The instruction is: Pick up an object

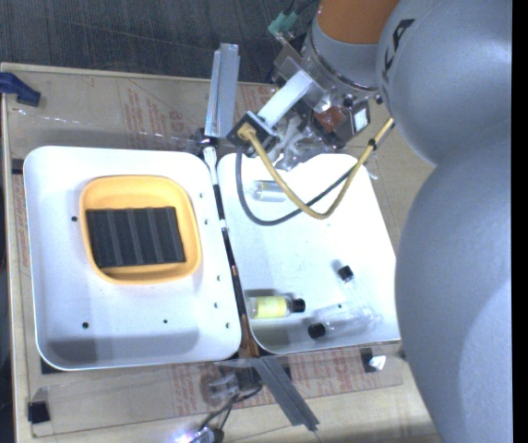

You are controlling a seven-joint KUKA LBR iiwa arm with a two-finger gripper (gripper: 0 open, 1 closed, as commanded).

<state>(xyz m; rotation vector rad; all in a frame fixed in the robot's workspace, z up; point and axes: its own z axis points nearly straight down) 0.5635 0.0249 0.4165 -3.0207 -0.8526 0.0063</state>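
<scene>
The grey arm (449, 81) shows part of a black letter "A"; nothing else is legible.

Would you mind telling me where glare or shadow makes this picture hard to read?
Camera view: glare washes out the right shallow white bin, so its clear plastic bottle barely stands out; soft shadow pools in the left shallow white bin near its front wall.
</scene>
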